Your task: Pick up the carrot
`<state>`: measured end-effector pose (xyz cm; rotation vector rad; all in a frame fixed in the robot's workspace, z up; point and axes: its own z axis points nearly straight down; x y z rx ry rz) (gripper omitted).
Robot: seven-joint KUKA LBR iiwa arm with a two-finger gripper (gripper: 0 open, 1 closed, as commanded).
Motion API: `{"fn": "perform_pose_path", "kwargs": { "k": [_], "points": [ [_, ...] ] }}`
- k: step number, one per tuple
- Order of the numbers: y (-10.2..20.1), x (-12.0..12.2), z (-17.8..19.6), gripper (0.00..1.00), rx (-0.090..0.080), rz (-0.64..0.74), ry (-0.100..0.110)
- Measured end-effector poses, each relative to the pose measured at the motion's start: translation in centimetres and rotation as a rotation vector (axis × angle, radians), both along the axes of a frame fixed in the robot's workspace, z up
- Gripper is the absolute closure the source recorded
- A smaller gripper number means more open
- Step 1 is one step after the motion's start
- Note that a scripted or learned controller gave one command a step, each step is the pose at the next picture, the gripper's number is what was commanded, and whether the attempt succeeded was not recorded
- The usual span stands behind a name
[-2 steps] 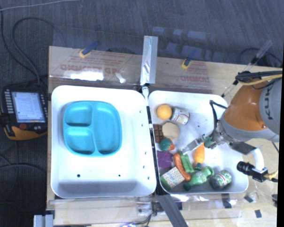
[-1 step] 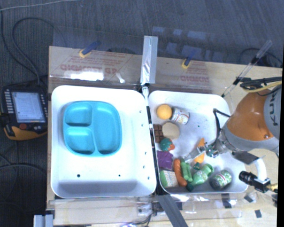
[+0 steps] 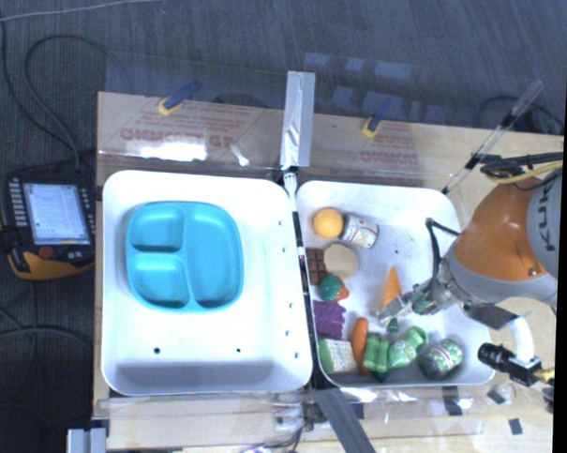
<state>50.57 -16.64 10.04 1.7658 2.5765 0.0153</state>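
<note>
The carrot, a slim orange cone, lies in the right bin just right of its middle, pointing up and down the view. My gripper hangs low over the bin at the carrot's lower end, just right of it, at the tip of the grey arm with the orange band. I see nothing lifted off the bin floor. Whether the gripper touches the carrot is unclear.
Around the carrot lie a yellow ball, a small jar, a beige disc, a red-and-green fruit, a purple piece, an orange-red vegetable and green items. The left bin holds a blue divided plate.
</note>
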Motion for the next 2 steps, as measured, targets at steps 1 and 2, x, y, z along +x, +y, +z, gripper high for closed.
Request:
{"fn": "perform_pose_path", "kwargs": {
  "k": [1,2],
  "points": [
    [-5.4,5.2,-1.0,1.00,0.004,-0.237,0.009],
    [-1.3,14.1,10.9,1.00,0.002,-0.438,0.020]
  ]
}}
